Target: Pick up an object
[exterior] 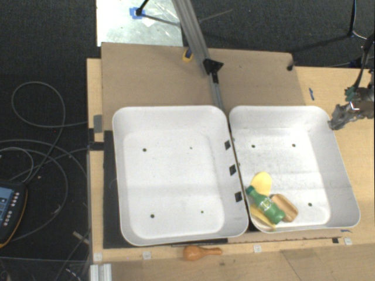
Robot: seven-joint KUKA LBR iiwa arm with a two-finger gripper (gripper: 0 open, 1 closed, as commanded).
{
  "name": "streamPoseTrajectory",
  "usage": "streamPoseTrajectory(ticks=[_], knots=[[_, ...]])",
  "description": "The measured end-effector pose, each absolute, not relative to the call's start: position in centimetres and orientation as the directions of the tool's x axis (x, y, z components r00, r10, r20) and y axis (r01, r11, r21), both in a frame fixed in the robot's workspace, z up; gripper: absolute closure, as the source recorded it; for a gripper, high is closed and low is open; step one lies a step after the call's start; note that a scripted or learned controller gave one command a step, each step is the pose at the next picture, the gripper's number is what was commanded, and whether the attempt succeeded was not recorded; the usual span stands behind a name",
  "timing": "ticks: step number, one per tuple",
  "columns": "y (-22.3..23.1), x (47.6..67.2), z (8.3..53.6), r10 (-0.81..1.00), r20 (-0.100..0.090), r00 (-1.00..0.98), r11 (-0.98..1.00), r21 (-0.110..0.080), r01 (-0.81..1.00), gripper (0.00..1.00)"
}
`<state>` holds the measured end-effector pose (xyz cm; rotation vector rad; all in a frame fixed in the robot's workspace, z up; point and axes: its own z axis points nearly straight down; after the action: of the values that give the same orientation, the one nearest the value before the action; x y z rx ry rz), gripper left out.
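Camera view: two bins (176,119), one green bottle (266,205), one yellow spoon (261,183)

From where I stand, no writing can be read. The green bottle (266,205) in the right bin (334,157) perhaps carries a label, but it is too small to read.

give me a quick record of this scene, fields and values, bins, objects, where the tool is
bins: left bin and right bin, white, side by side
objects in right bin: green bottle, yellow object, tan wooden piece, clustered at its near left corner
off-bin item: orange-brown wooden piece on the bench in front of the left bin
tool: at the right bin's far right corner, holding nothing visible
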<state>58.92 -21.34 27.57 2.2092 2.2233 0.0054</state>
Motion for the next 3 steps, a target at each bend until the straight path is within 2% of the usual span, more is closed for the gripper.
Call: streamPoseTrajectory(ticks=[1, 3], knots=[[-16.1, 59.0, 28.0, 1.000, 0.001, -0.010, 0.010, 0.002, 1.000, 1.00], [-7.1, 60.4, 27.0, 1.000, 0.001, -0.010, 0.010, 0.001, 1.000, 1.00]])
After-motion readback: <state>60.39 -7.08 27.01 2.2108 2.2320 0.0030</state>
